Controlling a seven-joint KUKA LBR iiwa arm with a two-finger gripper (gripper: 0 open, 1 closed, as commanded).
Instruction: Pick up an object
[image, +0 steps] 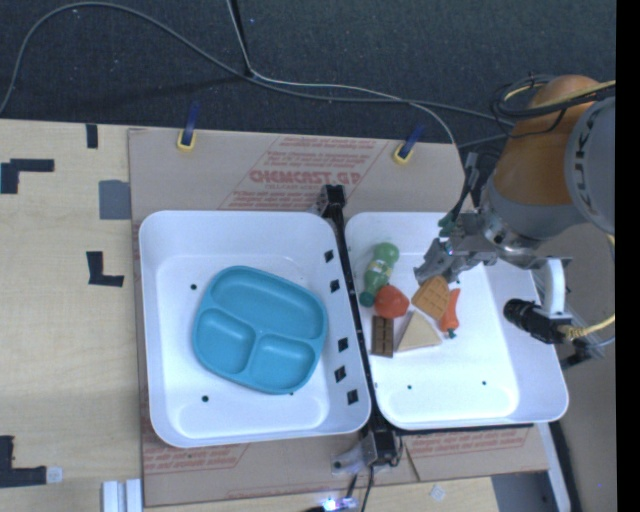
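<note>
A cluster of small toy food pieces is seen in the left part of the right bin (520, 395), close to the divider between the two bins. A tan waffle-like cracker (432, 295) lies at the upper right of the cluster, with an orange carrot-shaped piece (452, 311) touching its right side. Just below them a pale wedge (418, 332) is found, and a dark brown bar (383, 336) stands beside its left edge. A red piece (391, 300) rests above the bar, and a green bottle-shaped item (381, 264) lies above that, tilted toward the divider. The claw (447, 262) is positioned directly above the cracker, at the upper right of the cluster; whether it is spread or pressed together cannot be told, and nothing is seen to be held by it. The grey arm (545, 170) with its orange band is extended in from the right, over the upper right corner of the right bin. The left bin (165, 300) holds a blue divided tray (260, 328), which lies flat near the bin's middle, well apart from the food pieces. Both bins rest on a cardboard sheet (290, 170) laid on the table (60, 300), and a black cable (240, 60) runs across the dark floor beyond.
</note>
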